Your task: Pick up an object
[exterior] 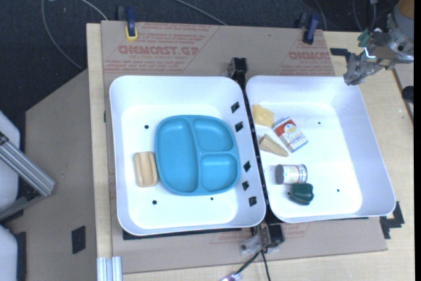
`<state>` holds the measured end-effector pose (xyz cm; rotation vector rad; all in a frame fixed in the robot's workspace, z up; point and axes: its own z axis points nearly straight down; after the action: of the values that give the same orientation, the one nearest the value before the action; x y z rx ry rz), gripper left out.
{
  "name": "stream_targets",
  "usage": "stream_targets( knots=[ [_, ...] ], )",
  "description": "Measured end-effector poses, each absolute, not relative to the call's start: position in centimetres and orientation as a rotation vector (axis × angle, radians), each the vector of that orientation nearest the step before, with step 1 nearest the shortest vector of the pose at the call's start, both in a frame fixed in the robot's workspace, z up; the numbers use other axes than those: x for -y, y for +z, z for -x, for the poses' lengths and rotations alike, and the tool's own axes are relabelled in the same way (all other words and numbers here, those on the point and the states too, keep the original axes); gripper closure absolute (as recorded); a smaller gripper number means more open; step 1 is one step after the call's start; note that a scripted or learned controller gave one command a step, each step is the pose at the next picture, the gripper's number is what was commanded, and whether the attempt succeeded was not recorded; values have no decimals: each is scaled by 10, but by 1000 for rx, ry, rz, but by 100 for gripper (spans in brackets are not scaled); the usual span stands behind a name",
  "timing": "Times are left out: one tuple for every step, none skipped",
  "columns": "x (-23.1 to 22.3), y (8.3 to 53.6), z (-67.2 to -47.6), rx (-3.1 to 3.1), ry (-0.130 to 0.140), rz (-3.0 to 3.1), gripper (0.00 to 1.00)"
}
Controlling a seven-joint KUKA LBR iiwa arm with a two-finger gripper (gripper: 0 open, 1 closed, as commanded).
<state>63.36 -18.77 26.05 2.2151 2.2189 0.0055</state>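
Nearest the camera, lying toward the right bin's [368, 161] near rim: a dark green piece [302, 193], touching or all but touching a small jar [291, 174] lying on its side just behind it. Sitting a little farther in, a tan wedge [273, 145], with a red-and-white box [290, 133] just beside it on the right and a pale yellow block [263, 116] behind. All five clustering in the left half of that bin, near the divider; leaving the right half and the far strip as bare white floor.

Filling the middle of the left bin [125, 108]: a blue tray [197, 154] with three compartments, standing apart from every wall. Resting just beside its left edge, a tan block [145, 168], close to the bin's left wall. Leaving open floor along the far and near edges there.

Farther back, hanging above the right bin's far right corner, outside the cluster and well apart from every object: the gripper [356, 70]. Carrying nothing visible; too small and blurred for telling how far the jaws are parted.

Clamping the bench's far edge: two blue clips [130, 22].
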Motion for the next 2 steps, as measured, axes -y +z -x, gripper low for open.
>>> stream_targets(
  knots=[
    [135,267,-624,-2229,2,-2217,100],
    [79,270,-609,-2229,0,-2218,100]
  ],
)
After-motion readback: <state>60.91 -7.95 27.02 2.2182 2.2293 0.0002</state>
